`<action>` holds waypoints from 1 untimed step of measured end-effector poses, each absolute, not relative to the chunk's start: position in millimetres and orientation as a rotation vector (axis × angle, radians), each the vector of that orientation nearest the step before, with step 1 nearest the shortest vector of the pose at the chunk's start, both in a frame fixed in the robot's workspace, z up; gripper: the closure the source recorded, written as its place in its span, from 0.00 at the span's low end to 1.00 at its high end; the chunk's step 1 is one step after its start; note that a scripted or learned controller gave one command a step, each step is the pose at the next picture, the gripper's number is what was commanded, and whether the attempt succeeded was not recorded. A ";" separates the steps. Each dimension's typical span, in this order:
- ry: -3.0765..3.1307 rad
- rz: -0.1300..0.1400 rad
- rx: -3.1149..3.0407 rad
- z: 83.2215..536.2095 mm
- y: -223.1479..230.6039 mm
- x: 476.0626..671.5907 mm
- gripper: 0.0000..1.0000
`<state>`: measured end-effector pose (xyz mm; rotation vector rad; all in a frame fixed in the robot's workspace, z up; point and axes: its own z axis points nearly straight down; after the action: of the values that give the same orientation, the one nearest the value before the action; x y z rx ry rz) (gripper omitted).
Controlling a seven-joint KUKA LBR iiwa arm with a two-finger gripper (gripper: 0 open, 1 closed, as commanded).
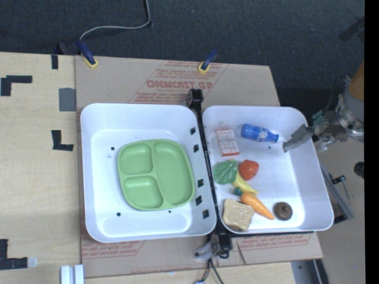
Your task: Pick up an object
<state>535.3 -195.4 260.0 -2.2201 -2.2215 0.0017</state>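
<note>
Tool (296, 139) over the right bin's (314, 176) right rim, nothing visibly gripped.
From my screen I cannot tell how far it is open. Inside that bin lie a blue bottle (259, 134), a red tomato (249, 169), a carrot (257, 205), bread (238, 214) and a brown disc (283, 210); the left bin (98, 158) holds a green tray (156, 174).

Red "CHEMCAST GP" print is showing on the brown cardboard sheet (177, 84) under the bins; remaining print is blurring out.
</note>
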 end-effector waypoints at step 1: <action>-2.221 0.002 -2.218 154.0 -118.6 527.6 0.00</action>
<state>527.6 -118.6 154.0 -2.2177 -2.2212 0.0019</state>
